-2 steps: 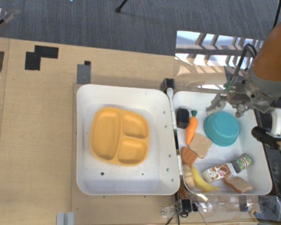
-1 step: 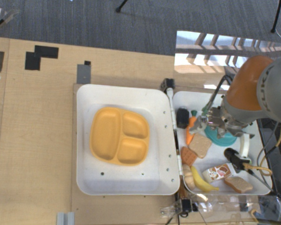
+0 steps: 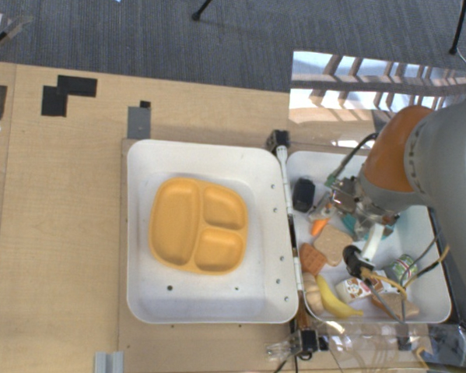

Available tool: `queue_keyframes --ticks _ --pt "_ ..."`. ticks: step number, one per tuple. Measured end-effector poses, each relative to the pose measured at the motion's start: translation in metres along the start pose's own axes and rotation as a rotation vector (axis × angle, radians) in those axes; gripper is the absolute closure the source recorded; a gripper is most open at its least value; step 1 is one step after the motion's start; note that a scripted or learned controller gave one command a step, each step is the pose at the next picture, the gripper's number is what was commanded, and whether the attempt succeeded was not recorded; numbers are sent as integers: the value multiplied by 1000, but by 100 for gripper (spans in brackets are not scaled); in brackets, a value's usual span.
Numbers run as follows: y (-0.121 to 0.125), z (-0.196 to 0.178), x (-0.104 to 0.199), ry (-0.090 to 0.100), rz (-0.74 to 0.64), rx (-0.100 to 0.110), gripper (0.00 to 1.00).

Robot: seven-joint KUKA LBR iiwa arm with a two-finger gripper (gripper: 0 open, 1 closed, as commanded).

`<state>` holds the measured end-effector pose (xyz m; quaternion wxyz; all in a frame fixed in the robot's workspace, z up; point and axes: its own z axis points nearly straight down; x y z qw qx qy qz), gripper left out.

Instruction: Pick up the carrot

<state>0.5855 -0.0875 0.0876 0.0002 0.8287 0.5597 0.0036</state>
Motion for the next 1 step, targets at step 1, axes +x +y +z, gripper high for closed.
queue_keyframes --ticks 1 --pt "3 -13 3 4 -4 -8 100"
